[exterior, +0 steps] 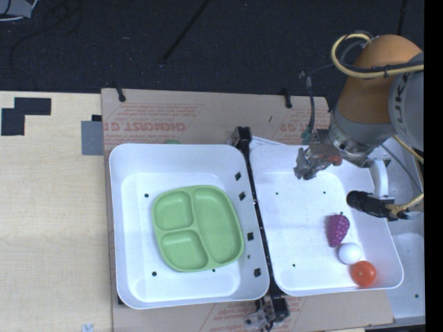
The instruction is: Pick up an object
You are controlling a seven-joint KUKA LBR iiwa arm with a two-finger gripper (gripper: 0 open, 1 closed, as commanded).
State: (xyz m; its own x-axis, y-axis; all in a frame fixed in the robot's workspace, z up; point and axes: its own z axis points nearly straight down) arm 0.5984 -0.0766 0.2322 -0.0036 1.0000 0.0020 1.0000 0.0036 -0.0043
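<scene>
My gripper (pixel 306 169) hangs over the far edge of the right bin (pixel 297 254), near its back wall. Nothing shows between its tips. A purple bunch of grapes (pixel 337 229) lies at the right side of that bin. Just in front of it sits a white ball (pixel 350 253), and an orange-red tomato-like fruit (pixel 363 273) rests in the bin's near right corner. All three lie well to the right of and nearer than the gripper. The left bin (pixel 131 199) holds a green divided plate (pixel 198 227).
A black divider (pixel 252 213) with clips runs between the two bins. The arm's orange band (pixel 381 75) and grey wrist loom over the right bin's far right corner, and a black cable end (pixel 370 204) juts over the right rim. Cardboard lies under the bins.
</scene>
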